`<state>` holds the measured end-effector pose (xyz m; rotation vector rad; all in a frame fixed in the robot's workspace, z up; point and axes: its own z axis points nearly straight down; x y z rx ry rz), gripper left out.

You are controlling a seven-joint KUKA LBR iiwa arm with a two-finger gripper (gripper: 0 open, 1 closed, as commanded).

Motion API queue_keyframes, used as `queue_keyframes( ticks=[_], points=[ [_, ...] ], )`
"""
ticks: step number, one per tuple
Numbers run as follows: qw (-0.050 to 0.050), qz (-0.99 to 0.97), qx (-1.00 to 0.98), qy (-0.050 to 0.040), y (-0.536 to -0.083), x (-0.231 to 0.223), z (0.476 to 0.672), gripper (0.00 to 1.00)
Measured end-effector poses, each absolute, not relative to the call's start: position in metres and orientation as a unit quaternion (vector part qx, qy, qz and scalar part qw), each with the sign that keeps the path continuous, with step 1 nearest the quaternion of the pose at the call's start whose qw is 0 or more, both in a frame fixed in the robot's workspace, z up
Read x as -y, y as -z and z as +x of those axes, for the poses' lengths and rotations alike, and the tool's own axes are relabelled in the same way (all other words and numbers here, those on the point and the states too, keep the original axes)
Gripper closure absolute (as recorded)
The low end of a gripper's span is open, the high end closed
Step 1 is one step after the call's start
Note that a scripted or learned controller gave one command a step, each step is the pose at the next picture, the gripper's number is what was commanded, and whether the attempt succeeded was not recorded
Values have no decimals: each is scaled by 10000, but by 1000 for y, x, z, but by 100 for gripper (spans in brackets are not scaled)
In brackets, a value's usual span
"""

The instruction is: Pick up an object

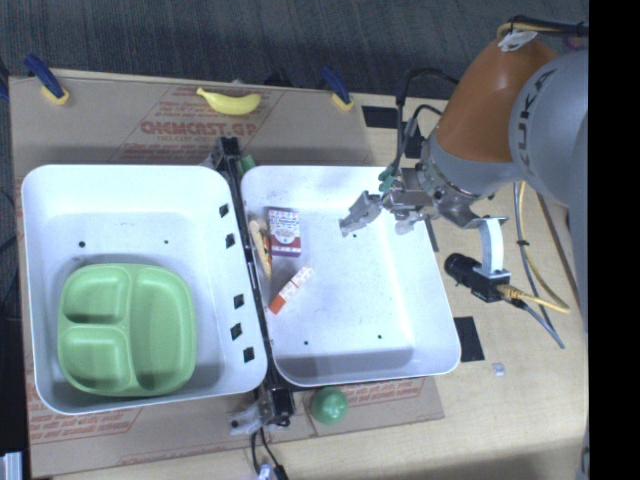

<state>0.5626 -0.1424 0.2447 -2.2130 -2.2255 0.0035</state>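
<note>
While arm reached in: tool (372,211) over right bin (400,318)
Tool state: fingers apart, nothing between
Red box (284,231): just left of tool
Orange tube (289,289): lower left, apart

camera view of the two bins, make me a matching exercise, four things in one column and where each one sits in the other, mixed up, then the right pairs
Things:
1. green divided tray
2. small red box
3. yellow banana
4. green ball

Places:
A. on the cardboard behind the bins, near the far edge
B. inside the right bin, close to its left wall
C. on the bench in front of the right bin, outside it
D. inside the left bin, in its near left part

Pairs: 1-D, 2-B, 3-A, 4-C
</note>
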Motion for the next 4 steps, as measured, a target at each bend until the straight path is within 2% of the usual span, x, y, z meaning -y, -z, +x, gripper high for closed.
queue_keyframes(
  ticks=[1, 2, 3, 4],
  points=[
    [10, -7053, 7089, -19, -192, 210, 507, 0],
    [11, -7045, 7097, -4, -92, 192, 477, 0],
    [7, -7055, 7087, -1, -92, 211, 534, 0],
    [13, -7038, 7104, -10, -102, 211, 534, 100]
  ],
)
